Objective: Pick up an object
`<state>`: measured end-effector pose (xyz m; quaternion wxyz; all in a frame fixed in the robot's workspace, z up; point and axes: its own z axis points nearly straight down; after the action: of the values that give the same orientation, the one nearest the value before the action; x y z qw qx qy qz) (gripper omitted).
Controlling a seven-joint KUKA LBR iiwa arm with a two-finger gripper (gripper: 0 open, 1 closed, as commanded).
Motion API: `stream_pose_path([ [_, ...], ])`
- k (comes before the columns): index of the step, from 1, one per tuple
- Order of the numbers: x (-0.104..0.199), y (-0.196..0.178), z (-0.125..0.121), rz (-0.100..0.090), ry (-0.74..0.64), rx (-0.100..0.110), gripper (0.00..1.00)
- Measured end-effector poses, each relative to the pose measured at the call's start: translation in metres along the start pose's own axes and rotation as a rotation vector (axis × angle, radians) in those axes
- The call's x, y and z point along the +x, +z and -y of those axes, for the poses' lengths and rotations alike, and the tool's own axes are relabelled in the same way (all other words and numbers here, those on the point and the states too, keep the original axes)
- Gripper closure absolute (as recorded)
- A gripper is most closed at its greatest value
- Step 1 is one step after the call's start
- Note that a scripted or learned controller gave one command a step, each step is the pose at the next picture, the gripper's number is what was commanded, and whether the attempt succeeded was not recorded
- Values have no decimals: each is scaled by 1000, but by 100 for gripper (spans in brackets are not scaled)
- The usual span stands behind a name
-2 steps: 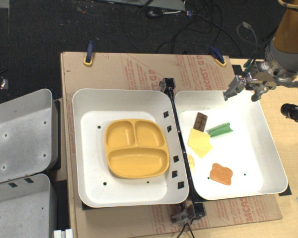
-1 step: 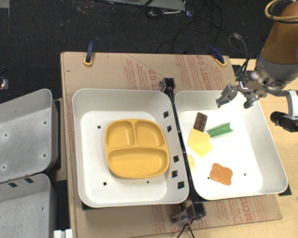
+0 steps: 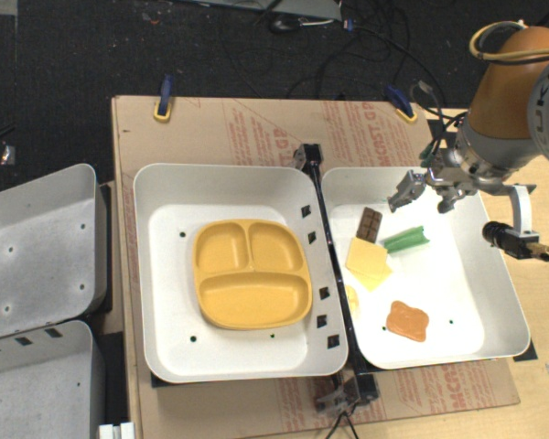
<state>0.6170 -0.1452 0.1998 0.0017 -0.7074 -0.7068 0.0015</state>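
our claw [image 3: 427, 192] hangs released over the right bin [image 3: 494, 282]; we should drop onto the green block [image 3: 405, 240] just below it, fingers straddling its narrow width.

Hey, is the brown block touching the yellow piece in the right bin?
Touching. The camera view shows the brown block's lower end meeting the yellow piece's top edge with no white bin floor between them.

You've got two smooth white plastic-looking bins [image 3: 165, 245], slight sheen. Yellow tray [image 3: 252, 274] looks like matt plastic. The board [image 3: 256, 122] under them looks like printed cardboard, matt. Arm [image 3: 512, 80] shell glossy orange; gripper [image 3: 430, 192] looks like dull grey metal.
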Motion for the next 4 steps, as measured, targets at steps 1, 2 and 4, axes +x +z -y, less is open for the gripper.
stream_pose_path([
  [1, 11, 54, 2, -1, -2, 1, 0],
  [2, 10, 40, 1, 1, -1, -6, 100],
  [4, 2, -9, 5, 1, 0, -6, 100],
])
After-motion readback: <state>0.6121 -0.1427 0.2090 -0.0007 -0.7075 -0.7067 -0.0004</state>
